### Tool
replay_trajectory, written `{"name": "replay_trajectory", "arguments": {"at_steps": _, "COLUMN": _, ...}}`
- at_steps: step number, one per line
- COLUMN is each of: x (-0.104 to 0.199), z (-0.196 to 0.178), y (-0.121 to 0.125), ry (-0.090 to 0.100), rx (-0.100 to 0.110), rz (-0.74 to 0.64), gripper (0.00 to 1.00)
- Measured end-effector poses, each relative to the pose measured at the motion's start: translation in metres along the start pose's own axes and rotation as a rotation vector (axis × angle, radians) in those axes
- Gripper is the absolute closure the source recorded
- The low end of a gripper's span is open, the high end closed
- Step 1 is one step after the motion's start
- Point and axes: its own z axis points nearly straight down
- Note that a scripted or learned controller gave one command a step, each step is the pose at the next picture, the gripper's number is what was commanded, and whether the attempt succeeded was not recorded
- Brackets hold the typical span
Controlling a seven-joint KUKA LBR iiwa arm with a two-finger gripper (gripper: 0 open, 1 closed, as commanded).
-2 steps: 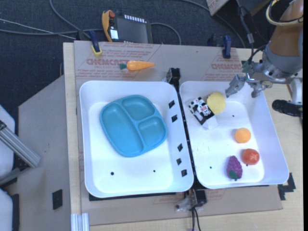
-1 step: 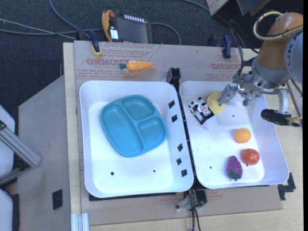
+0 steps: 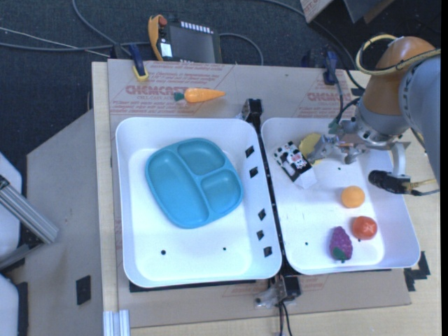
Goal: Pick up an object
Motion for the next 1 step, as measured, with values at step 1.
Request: {"name": "replay_trajectory", "arguments": {"at_steps": 1, "x": -0.0003, "z": -0.0140, "y": 0.0012, "ry": -0.002, "rx": -0.004, "rz": -0.001, "gripper": 1.00}}
